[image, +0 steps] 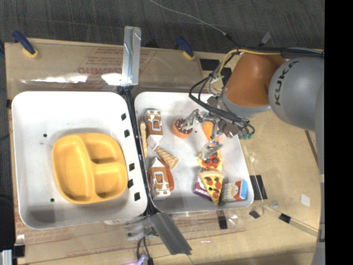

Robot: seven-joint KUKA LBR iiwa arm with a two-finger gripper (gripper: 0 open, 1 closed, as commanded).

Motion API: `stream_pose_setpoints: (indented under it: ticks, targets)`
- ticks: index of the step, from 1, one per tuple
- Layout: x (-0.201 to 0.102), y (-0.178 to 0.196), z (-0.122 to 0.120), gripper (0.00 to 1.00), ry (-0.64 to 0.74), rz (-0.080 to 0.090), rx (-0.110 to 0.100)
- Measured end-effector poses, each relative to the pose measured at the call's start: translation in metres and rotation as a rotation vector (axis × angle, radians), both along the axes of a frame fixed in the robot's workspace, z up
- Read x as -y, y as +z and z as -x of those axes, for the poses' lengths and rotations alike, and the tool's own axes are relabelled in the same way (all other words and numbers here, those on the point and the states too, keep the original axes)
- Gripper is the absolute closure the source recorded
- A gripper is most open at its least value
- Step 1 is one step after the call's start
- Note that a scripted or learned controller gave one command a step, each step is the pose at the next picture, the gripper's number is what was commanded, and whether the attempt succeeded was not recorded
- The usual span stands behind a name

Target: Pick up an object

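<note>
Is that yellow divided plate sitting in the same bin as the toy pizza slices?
No, the yellow plate lies in the left bin, while the pizza slices lie in the right bin.

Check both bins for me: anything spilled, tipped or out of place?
Nothing stands out. The yellow divided plastic tray lies flat in the left white bin; the small toy food pieces all lie inside the right white bin.

One fixed camera looks down at a slant on both bins (pixel 22 148), arm (pixel 298 93) entering right.

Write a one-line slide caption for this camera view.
KUKA arm's gripper low over toy food in the right bin; yellow divided tray in the left bin.
</note>
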State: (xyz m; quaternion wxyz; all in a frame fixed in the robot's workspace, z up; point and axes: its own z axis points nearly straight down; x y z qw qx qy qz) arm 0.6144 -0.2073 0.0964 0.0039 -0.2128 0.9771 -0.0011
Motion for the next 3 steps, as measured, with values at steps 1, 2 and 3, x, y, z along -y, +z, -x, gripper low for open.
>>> stream_pose_setpoints:
  ticks: [1, 2, 3]
  targets:
    - [-0.001, 0.000, 0.007, 0.00, 0.013, -0.001, 0.001]
    - [-0.002, 0.011, 0.005, 1.00, 0.017, 0.000, 0.004]
    - [0.002, 0.132, 0.004, 1.00, -0.062, 0.004, 0.007]
